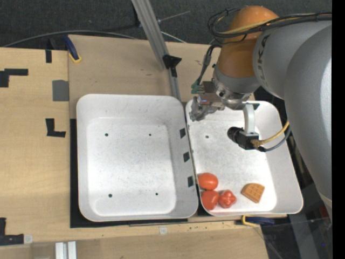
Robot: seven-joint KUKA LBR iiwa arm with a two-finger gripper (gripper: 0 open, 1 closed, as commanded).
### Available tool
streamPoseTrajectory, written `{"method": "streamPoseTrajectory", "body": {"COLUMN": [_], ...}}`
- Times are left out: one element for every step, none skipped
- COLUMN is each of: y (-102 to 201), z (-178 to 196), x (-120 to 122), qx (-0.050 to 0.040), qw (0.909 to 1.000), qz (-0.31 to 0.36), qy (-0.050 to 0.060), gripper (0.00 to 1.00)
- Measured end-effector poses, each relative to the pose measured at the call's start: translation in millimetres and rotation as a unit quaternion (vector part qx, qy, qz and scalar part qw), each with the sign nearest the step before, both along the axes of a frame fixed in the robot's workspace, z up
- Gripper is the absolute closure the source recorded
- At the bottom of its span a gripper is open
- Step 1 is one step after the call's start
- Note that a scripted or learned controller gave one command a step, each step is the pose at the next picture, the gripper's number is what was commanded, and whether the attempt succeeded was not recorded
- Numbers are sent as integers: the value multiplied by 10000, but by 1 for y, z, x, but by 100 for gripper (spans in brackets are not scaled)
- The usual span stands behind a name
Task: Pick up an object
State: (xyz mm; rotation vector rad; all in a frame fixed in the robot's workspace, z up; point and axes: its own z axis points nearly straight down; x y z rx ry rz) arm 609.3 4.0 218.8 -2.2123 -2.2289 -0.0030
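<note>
In the right bin, near its front left corner, lie three small things: a round orange-red ball, a red pepper-like piece just in front of it, and a tan waffle-like cracker to their right. My gripper hangs at the bin's far left corner, well behind these objects, under the grey arm with its orange band. Nothing shows beneath the gripper.
The left white bin sits beside the right one, sharing a raised middle rim. A slanted metal pole rises behind the bins near the gripper. A black cable fitting hangs over the right bin's middle.
</note>
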Motion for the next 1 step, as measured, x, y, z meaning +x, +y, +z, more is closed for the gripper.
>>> {"method": "streamPoseTrajectory", "body": {"y": [56], "z": [-3], "x": [18], "qx": [-3], "qw": [10000], "qz": [1], "qy": [5], "gripper": [100]}}
